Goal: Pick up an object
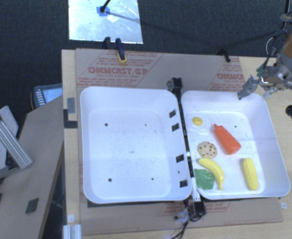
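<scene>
Two-finger gripper (254, 86), fingers parted and holding nothing, above the far right corner of the right white bin (270, 133); inside lie an orange plastic bottle (227, 139), curved yellow banana (212, 170), yellow corn cob (249, 173)

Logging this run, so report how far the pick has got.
Done: nothing looks picked yet. The orange bottle, cookie, banana, corn cob, green piece and small yellow item all lie in the right bin. In hand: the gripper sits above that bin's far rim. Left: descend, grasp, lift.
</scene>
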`<state>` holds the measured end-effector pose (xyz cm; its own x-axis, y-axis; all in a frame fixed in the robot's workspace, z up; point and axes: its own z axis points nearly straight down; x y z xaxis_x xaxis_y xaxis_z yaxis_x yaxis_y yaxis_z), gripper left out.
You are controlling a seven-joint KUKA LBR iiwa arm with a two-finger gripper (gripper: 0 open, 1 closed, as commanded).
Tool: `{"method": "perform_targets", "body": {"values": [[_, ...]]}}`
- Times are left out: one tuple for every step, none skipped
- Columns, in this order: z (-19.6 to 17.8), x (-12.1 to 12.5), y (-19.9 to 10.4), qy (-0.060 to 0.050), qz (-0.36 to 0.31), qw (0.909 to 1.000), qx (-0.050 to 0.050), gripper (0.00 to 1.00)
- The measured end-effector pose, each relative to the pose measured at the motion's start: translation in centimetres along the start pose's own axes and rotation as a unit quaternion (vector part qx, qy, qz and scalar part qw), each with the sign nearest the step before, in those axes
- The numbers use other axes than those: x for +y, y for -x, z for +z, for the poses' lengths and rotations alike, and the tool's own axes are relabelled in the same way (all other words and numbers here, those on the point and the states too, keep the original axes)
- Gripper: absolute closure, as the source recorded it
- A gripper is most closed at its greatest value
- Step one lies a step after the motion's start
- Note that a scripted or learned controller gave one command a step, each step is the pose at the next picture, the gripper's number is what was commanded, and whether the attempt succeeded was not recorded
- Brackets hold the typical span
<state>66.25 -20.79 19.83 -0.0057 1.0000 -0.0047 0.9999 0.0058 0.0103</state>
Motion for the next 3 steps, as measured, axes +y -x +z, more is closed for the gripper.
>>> {"method": "perform_targets", "body": {"values": [[4.9, -8.7, -2.9, -0.009, 0.003, 0.9999, 0.004, 0.00], [11.3, -9.0, -8.1, -0.004, 0.001, 1.0000, 0.002, 0.00], [10.2, -8.9, -8.0, -0.003, 0.001, 1.0000, 0.002, 1.00]]}}
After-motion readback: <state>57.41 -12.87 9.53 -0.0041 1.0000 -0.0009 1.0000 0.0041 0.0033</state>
